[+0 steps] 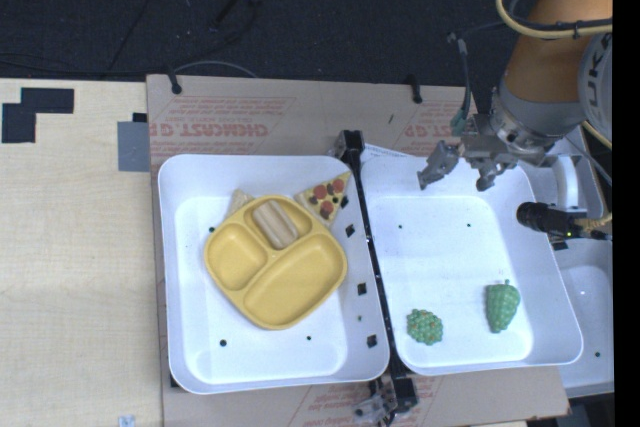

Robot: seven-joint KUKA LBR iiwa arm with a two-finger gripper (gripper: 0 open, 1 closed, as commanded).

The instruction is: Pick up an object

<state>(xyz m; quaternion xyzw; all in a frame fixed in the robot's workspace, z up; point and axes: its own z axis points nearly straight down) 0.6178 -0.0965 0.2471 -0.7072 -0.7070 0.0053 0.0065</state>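
Two shallow white bins sit side by side on a sheet of cardboard printed with reddish lettering. The left bin holds a yellow divided plate with three compartments, lying near the middle of the bin and turned at an angle. In the plate's small upper compartment rests a tan, ridged piece of toy food, roughly oblong; the other two compartments hold nothing that can be made out. Just beyond the plate's upper right edge, toward the bin's back right corner, lies a toy pizza slice with red and dark toppings, its tip pointing toward the plate and seemingly touching or nearly touching its rim. The right bin holds two green items near its front edge: a round, bumpy cluster like a bunch of grapes toward the front left, and a longer, ridged green piece to its right, the two well apart from each other. The gripper hangs over the back edge of the right bin, its two fingers spread apart with nothing between them, far from both green items. Above it the wrist shows its orange band, the arm coming in from the right.
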